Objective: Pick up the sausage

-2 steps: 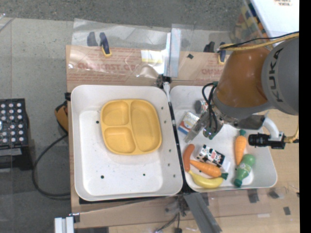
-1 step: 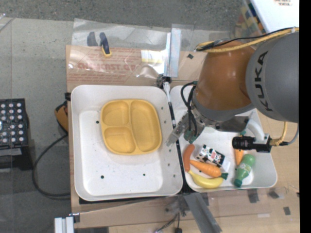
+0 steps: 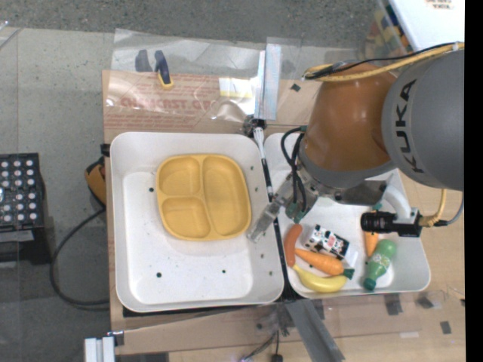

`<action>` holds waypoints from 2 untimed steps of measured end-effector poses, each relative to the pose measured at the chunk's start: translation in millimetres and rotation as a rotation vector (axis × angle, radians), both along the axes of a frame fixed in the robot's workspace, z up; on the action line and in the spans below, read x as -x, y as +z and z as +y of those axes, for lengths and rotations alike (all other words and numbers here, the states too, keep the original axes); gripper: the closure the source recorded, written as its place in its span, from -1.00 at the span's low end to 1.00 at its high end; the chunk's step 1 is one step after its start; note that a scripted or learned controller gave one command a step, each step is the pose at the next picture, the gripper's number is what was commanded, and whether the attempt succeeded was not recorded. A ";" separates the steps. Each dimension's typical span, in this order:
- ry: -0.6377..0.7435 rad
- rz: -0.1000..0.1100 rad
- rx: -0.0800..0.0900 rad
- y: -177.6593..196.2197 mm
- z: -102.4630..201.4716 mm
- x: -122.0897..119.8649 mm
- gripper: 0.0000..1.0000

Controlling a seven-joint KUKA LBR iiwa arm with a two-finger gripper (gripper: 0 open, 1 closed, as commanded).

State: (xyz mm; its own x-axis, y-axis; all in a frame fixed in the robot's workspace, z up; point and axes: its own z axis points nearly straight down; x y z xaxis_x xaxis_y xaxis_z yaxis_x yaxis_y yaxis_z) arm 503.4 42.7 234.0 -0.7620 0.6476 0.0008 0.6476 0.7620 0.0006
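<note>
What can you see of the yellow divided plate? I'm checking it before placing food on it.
The yellow plate is a rounded-square tray, plastic-looking, with three compartments: two upper ones side by side and one lower left. It lies flat, slightly rotated, in the upper middle of the left white bin. The gripper hangs beside its right edge; whether they touch I cannot tell.

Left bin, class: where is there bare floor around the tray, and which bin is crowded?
The left bin has bare floor below the yellow tray and along its left wall. The right bin is crowded: carrot, banana, green bottle, the arm above.
</note>
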 end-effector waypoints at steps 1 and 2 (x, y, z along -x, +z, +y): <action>0.061 0.000 0.003 -36.0 -62.5 -36.3 -1.00; 0.019 -0.005 0.004 -102.8 -108.5 -23.5 -1.00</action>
